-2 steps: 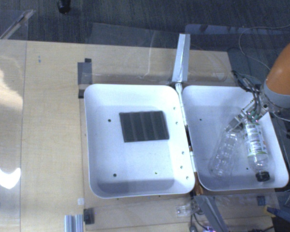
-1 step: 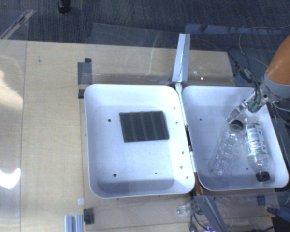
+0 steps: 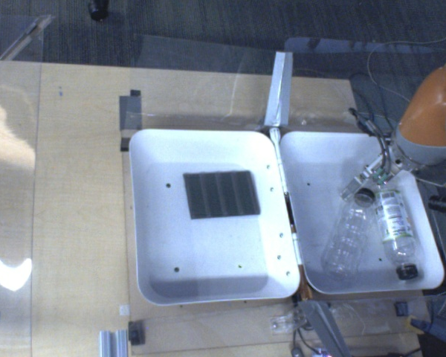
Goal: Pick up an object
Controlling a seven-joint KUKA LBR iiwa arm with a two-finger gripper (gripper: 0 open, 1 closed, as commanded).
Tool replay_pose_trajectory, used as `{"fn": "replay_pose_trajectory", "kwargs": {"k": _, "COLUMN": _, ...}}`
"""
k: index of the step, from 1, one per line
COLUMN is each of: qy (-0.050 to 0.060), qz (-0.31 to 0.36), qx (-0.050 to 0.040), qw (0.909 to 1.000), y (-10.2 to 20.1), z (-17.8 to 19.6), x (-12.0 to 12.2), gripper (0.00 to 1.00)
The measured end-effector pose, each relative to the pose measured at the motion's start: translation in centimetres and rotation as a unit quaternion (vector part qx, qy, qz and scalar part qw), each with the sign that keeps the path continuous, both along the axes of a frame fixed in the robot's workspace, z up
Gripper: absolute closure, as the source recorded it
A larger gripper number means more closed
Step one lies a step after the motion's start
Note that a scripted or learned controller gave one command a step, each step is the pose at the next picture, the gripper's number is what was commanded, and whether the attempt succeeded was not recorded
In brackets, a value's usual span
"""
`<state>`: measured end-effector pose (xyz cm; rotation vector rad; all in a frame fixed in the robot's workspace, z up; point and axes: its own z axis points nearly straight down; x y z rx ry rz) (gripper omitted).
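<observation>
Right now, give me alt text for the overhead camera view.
Two clear plastic bottles lie in the right white bin, the grey, orange-banded arm's gripper above them. A dark ribbed rectangular pad lies in the left white bin.

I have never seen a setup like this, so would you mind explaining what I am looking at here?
This is one picture from a camera fixed above a wooden bench, looking down at a slant. Two shallow white bins sit side by side. The left bin holds a dark ribbed rectangular pad. The right bin holds two clear plastic bottles: one bare, one labelled with a dark cap. The grey and orange shape at the right is the robot arm; its end effector hangs over the bottles' upper ends. I cannot tell whether it holds anything.
</observation>
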<state>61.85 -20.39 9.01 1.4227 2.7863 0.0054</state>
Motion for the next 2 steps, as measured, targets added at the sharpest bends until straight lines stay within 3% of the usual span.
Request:
{"fn": "replay_pose_trajectory", "kwargs": {"k": 1, "qy": 0.003, "qz": 0.135, "qx": -0.0002, "qw": 0.9908, "y": 3.9, "z": 1.5, "x": -1.2, "gripper": 0.00}}
{"fn": "replay_pose_trajectory", "kwargs": {"k": 2, "qy": 0.000, "qz": 0.133, "qx": -0.0012, "qw": 0.9911, "y": 1.7, "z": -0.1, "x": 1.7, "gripper": 0.00}}
